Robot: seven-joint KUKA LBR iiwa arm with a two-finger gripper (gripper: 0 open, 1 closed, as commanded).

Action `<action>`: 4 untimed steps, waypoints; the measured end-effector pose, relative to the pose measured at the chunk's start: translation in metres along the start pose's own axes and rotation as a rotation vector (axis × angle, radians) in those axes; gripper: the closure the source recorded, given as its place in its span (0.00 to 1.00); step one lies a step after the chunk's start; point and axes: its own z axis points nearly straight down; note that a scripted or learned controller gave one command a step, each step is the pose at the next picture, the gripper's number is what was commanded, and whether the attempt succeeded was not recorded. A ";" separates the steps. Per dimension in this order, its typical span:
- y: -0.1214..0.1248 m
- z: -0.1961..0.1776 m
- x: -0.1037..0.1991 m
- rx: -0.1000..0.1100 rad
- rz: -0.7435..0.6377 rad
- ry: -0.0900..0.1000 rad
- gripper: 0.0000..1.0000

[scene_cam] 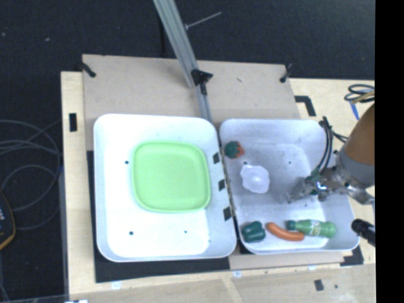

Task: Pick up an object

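The right bin (278, 131) holds a small green and red ball (233, 149) near its left wall, a clear crumpled plastic cup (255, 178) in the middle, a dark green block (253, 231) at the front left, an orange carrot-like piece (285, 232) and a green bottle (312, 228) along the front wall. My gripper (307, 190) hangs over the right part of this bin, above and right of the bottle, with the arm coming in from the right. Nothing shows between its fingers.
The left bin (113, 169) carries a light green square plate (171, 176). A grey metal pole (178, 36) slants down to the gap between the bins at the back. Cables (25, 150) lie on the dark floor at the left.
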 end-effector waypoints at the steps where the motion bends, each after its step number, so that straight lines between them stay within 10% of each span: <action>1: 0.000 0.030 -0.001 -0.003 0.000 -0.001 0.00; 2: 0.001 0.018 -0.001 -0.007 0.000 -0.001 1.00; 4: 0.000 -0.107 -0.005 -0.010 -0.001 -0.002 1.00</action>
